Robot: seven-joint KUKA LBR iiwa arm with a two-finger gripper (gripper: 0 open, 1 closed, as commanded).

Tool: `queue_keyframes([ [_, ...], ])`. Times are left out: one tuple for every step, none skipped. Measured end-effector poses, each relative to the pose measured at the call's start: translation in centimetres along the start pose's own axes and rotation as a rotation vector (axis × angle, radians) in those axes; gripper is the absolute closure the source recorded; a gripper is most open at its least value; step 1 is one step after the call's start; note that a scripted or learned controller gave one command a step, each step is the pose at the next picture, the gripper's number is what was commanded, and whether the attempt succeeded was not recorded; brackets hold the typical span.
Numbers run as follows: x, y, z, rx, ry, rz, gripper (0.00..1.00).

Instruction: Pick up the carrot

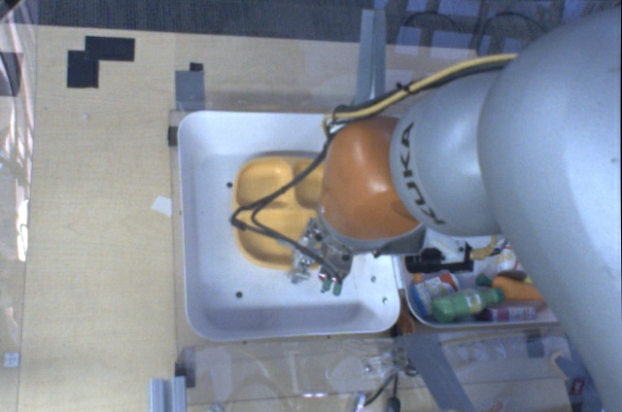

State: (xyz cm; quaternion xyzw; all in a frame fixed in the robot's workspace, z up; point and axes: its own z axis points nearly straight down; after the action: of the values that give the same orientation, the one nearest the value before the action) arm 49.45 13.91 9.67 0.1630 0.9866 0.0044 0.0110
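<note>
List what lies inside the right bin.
The right bin shows a green bottle, an orange carrot-like piece and other small items I can't identify. The arm covers most of the bin.

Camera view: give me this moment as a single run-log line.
claw: over left white bin, above yellow divided tray | orange carrot: in right white bin, beside green bottle | not grasped

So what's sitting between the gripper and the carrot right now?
In the camera view, the gripper hangs over the left bin; the carrot lies in the right bin. Between them: both bins' rims, a green bottle and packets.
</note>
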Motion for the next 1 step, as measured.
queue_keyframes([
  [-1.37, 5.37, -12.33, 0.006, 0.012, 0.073, 1.00],
])
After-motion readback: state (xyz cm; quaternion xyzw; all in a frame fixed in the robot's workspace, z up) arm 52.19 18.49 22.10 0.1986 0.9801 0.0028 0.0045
